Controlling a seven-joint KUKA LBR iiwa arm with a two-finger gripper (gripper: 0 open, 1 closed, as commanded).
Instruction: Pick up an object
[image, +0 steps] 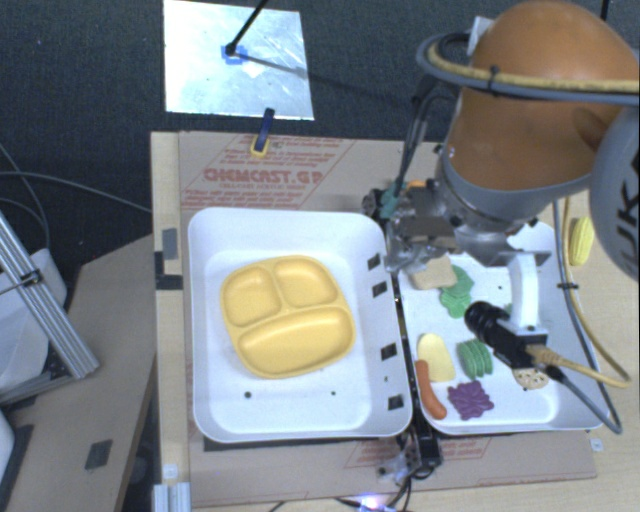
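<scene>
You can read one printed line, red capitals on the brown cardboard sheet (290, 168) under the bins, up and to the left of the gripper (408, 252): "CHEMCAST", then what looks like "GP". Further red print at the sheet's near edge is too small to read.

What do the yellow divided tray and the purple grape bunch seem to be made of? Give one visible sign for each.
Yellow divided tray: probably moulded plastic, smooth and slightly glossy, one even colour with soft rounded compartment ridges.
Purple grape bunch: likely toy plastic or rubber, matt, uniformly purple and bumpy. The view cannot settle whether it is hard or soft.
</scene>
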